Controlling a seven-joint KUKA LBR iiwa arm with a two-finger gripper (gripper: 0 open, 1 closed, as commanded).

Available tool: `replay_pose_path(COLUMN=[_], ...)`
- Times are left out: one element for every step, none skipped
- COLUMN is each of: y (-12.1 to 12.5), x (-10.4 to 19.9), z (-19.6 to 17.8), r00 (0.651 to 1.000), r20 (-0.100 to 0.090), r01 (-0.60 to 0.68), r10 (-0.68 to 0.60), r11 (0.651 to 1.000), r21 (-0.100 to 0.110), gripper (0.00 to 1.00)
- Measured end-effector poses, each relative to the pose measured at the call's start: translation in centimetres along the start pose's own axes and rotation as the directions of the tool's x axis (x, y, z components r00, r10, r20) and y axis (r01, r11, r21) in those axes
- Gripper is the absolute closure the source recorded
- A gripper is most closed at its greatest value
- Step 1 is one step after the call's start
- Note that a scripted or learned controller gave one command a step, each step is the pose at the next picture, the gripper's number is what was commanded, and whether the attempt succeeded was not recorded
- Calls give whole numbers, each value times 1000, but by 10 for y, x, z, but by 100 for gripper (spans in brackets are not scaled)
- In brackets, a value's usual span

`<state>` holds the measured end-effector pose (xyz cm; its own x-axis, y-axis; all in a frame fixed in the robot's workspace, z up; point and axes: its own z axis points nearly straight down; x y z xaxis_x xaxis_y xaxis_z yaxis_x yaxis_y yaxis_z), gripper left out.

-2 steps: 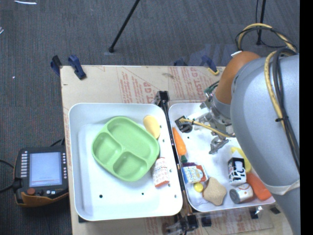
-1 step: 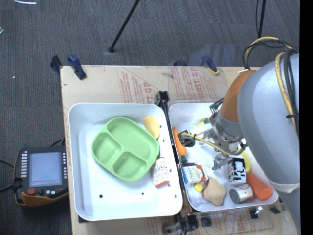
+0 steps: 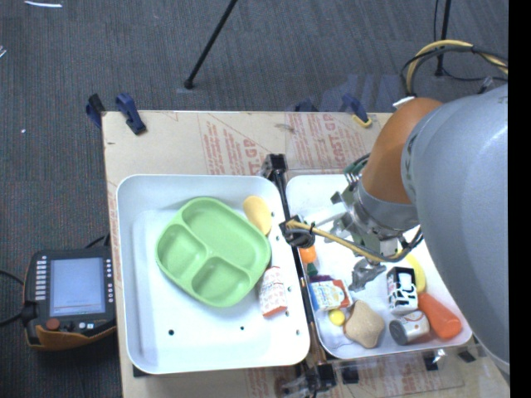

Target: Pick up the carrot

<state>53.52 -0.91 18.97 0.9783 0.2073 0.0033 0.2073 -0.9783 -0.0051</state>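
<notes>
where it lies in the right bin (image 3: 325, 191), orange tapered carrot (image 3: 438, 317); hand (image 3: 362, 274) spread unclear

Gripper (image 3: 365, 274) hovers near carrot (image 3: 440, 316) in right bin (image 3: 319, 191).

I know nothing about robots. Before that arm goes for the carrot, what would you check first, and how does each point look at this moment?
1. Carrot in plain sight: ok, at the right bin's near right corner.
2. Gripper above the carrot: not ok, it hangs left of it.
3. Room around the carrot: not ok, a metal can lies against it.
4. Carrot already gripped: not ok, it lies in the bin.
5. Left bin involved: ok, green plate sits apart.
</notes>
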Motion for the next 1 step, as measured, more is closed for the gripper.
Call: replay_pose_path(y=[-7], x=[-15], z=[4], r00=[1000], r20=[11], r01=[-5], r10=[5], r11=[1000], r21=[-1], gripper=[0])
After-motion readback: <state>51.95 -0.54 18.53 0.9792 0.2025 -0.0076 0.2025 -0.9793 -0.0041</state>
